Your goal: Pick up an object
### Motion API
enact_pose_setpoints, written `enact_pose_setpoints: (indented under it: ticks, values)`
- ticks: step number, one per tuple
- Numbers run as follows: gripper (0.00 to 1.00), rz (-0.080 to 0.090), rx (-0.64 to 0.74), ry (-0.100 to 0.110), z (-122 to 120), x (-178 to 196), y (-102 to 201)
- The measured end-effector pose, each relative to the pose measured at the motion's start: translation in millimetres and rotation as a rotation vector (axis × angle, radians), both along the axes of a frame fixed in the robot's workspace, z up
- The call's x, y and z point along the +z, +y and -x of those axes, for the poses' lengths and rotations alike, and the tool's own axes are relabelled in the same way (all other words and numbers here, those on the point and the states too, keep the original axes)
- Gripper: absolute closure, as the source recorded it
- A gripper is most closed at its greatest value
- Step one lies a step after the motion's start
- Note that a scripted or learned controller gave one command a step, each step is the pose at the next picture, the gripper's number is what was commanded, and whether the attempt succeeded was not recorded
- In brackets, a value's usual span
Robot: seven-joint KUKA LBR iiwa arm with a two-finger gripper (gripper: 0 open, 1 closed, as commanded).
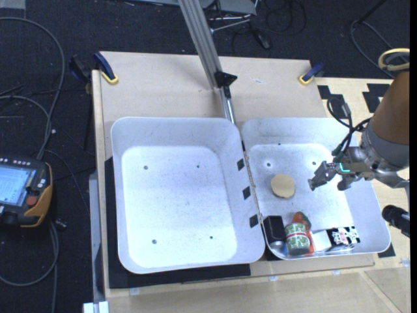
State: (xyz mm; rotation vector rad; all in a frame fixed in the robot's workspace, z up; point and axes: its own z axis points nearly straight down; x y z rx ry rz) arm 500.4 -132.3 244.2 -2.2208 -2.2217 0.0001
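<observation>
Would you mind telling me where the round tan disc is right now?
In the camera view the round tan disc lies flat in the right bin, near its middle, just left of the gripper and above the bottle at the front edge.

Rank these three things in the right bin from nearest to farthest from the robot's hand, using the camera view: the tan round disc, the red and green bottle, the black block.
Measured from the hand:
1. Tan round disc, to its left, mid-bin.
2. Red and green bottle, by the bin's front wall.
3. Black block, in the front-left corner.
</observation>
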Motion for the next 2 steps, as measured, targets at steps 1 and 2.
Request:
enact_pose_setpoints:
  ticks: [1, 2]
  values:
    - [0.00, 0.000, 0.000, 0.000, 0.0, 0.0, 0.0]
    - [0.00, -0.001, -0.001, 0.004, 4.5, -43.3, -2.5]
